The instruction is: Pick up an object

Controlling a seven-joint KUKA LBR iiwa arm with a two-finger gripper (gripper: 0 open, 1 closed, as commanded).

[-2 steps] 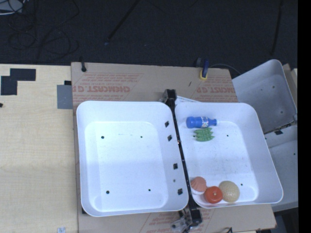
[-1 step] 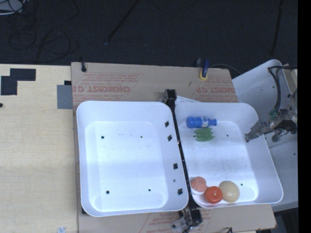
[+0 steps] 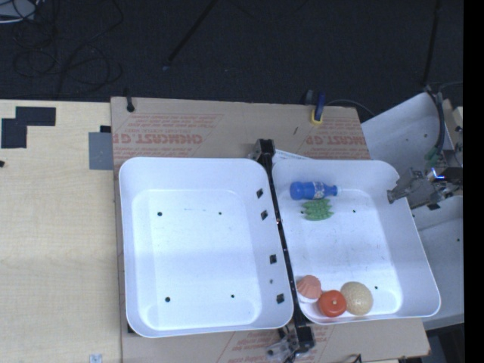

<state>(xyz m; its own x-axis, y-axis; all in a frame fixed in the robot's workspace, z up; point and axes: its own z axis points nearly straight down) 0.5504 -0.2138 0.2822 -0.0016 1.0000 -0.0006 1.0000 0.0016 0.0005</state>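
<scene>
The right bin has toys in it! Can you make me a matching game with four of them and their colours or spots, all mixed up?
Things:
1. bottle
2. leafy toy
3. round ball
4. tan ball

Clues:
A. red, at the near edge of the right bin
B. blue, lying on its side near the far wall
C. beige, nearest the near right corner
D. green, just in front of the bottle

Pairs: 1-B, 2-D, 3-A, 4-C
</scene>
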